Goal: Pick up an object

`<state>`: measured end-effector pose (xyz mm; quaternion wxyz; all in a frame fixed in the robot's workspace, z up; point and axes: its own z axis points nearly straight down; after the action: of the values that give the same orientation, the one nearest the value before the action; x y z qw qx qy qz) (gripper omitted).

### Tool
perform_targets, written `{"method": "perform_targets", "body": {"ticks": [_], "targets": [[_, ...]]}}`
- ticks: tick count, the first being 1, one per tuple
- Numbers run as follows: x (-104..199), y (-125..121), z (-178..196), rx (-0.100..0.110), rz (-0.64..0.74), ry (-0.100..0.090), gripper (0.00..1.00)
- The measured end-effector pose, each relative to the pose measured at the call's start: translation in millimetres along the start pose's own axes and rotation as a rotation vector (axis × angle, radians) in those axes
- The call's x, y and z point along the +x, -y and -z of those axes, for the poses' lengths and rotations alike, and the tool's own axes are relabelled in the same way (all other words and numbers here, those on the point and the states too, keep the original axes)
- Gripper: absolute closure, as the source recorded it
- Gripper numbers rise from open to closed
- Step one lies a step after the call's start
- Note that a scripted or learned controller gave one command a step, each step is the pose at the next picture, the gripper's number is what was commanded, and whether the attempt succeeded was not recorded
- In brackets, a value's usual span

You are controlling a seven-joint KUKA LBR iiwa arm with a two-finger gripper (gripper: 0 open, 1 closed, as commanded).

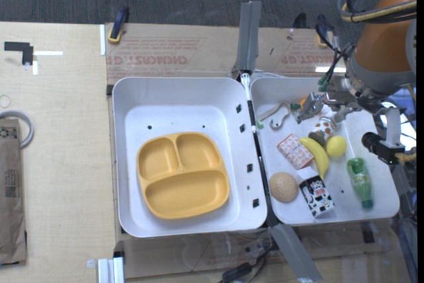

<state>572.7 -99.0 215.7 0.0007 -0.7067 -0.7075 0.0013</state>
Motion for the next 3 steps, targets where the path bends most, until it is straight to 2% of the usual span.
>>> {"method": "perform_targets", "body": {"ticks": [1,2,3], "targets": [[-34,12,-112,-0.004,0.082,0.001,0.0],[-35,12,-103,-0.003,0.078,0.001,1.0],[-61,-42,-114,-0.02,0.007,0.003,1.0]]}}
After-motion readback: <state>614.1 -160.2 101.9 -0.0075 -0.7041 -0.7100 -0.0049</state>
